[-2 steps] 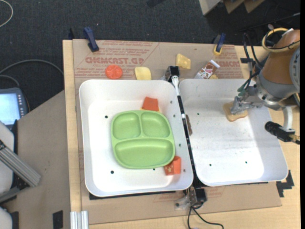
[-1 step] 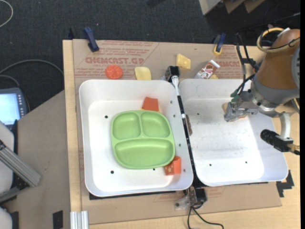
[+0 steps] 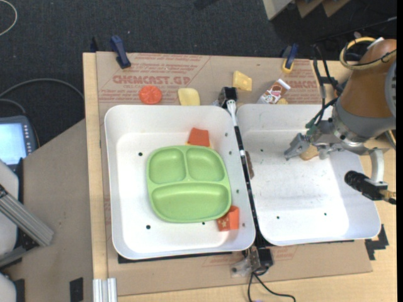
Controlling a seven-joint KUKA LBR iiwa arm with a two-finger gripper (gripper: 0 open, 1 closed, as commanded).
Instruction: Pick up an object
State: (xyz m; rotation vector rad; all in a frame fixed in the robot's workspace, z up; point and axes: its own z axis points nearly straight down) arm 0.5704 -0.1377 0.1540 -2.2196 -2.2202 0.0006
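My gripper (image 3: pixel 308 150) hangs low over the upper right part of the right bin (image 3: pixel 302 222), its fingers spread apart and open. A small tan object (image 3: pixel 307 155) lies on the bin floor between the fingertips; I cannot tell whether they touch it. The left bin (image 3: pixel 123 168) holds a green divided plate (image 3: pixel 187 183). An orange block (image 3: pixel 198 137) sits just behind the plate and another orange block (image 3: pixel 229 219) at its front right corner.
Behind the bins on the board lie an orange disc (image 3: pixel 150 94), a yellow piece (image 3: pixel 188 96), a yellow wedge (image 3: pixel 242 80), a small packet (image 3: pixel 274 93) and a black-handled tool (image 3: pixel 228 97). A black part (image 3: pixel 364 184) juts over the right bin's right side.
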